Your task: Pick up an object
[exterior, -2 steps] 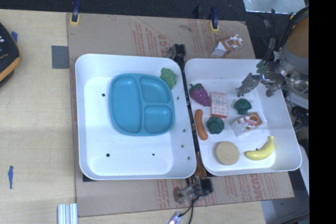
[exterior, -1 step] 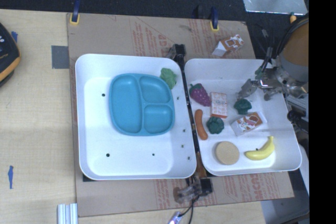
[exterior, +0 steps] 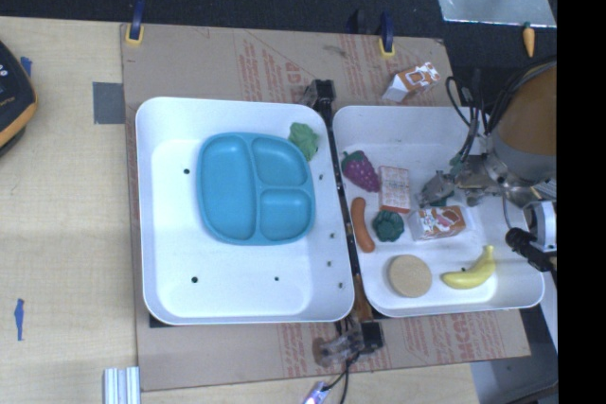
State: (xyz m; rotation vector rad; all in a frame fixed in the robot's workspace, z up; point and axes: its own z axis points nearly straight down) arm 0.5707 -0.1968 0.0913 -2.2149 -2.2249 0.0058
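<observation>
Low in the right bin [exterior: 530,298], nearest the camera, lie a round cookie [exterior: 410,275] and a banana [exterior: 471,272], its long axis running left-right. Above them the gripper [exterior: 445,189] hangs just over a red-and-white packet [exterior: 440,222], which sits directly beneath and slightly toward the camera. Whether its jaws are parted or holding anything cannot be told

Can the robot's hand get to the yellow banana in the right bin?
Probably yes. The hand hovers in the same bin as the yellow plastic banana, which lies uncovered near the front wall, apart from the round tan cookie.
</observation>
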